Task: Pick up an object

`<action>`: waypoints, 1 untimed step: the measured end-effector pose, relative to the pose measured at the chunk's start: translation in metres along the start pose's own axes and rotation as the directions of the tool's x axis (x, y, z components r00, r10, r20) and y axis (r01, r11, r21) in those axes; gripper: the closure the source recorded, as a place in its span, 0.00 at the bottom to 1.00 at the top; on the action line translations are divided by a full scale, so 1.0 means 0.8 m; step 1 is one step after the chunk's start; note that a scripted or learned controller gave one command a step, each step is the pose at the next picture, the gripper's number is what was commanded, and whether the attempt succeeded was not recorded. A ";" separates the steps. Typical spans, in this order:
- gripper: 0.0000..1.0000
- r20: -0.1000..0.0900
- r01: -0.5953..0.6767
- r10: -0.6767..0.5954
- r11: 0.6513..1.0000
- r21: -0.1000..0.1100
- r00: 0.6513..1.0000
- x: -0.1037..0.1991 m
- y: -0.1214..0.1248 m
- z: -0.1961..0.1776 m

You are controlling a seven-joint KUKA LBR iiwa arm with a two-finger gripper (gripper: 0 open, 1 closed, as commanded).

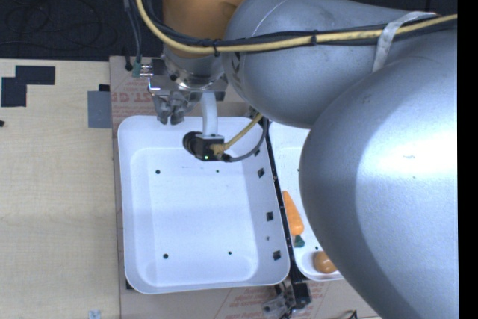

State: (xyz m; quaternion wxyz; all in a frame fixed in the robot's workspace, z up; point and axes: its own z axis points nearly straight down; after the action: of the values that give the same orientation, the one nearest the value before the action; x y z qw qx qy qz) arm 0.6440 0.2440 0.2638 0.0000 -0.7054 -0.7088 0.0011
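Note:
My gripper (170,113) hangs over the far rim of the left white bin (134,220), near its far left corner, with nothing visible in it. A long orange object (293,214) lies in the right bin (306,265) against its left wall. Just below it sit a small teal piece (299,241) and a round orange object (323,262). The arm hides most of the right bin.
The arm's grey body (373,123) covers the right of the view. A black module with a green light (203,146) and a looping cable hang over the left bin's far side. A cardboard sheet (52,190) with dark patches lies left of the bins.

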 end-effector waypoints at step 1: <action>1.00 -0.003 -0.002 0.002 1.000 -0.007 1.000 -0.002 0.001 -0.114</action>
State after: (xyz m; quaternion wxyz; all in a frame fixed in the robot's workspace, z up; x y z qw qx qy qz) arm 0.6447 0.2429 0.3553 -0.0011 -0.7062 -0.7080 -0.0024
